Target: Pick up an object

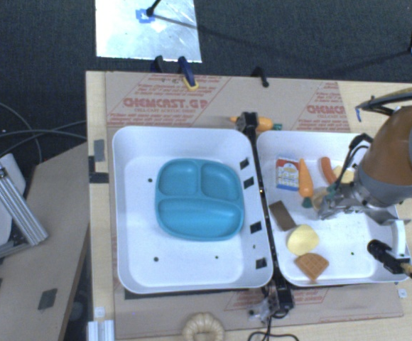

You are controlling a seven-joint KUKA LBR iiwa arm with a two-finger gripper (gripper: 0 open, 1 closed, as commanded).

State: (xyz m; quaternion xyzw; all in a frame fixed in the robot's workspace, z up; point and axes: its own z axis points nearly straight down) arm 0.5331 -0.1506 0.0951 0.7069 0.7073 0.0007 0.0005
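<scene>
The right bin (348, 272) holds several small items. A white box with a red and blue picture (286, 174) lies at its back left. Beside the box are an orange carrot (305, 178) and a reddish sausage (326, 169). Nearer the front lie a brown flat bar (282, 215), a pale yellow round piece (302, 239) and a tan cookie-like piece (312, 265). My gripper (325, 206) hangs low over the middle of this bin, just right of the carrot's near end and above the yellow piece. I see nothing clearly between its tips.
The left bin (131, 190) holds a blue divided plate (199, 198). The dark divider (259, 190) runs between the bins. My grey and orange arm (398, 158) covers the right bin's back right. Cardboard (170, 98) lies behind the bins.
</scene>
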